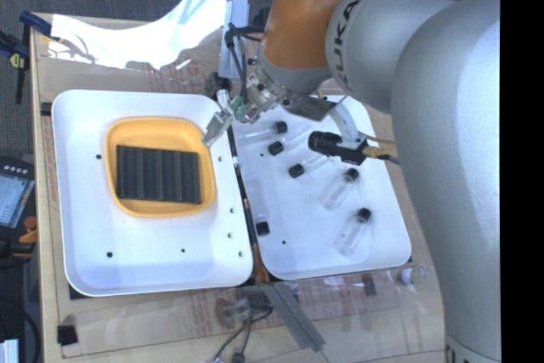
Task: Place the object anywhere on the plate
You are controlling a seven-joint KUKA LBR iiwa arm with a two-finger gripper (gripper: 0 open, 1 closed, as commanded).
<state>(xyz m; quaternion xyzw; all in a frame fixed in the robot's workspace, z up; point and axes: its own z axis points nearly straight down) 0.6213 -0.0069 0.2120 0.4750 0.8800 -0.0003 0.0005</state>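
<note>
Bench: arm point(408, 55) bent over bins (gripper point(223, 119) low).

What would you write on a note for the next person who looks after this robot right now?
Gripper: sits over the inner edge of the left bin, at the plate's corner. I cannot tell whether it holds anything.
Yellow plate: in the left bin, with a dark ridged insert.
Small clear vials with black caps: lying scattered in the right bin.
Done: nothing is seen resting on the plate.
Left: get one vial onto the plate.
</note>
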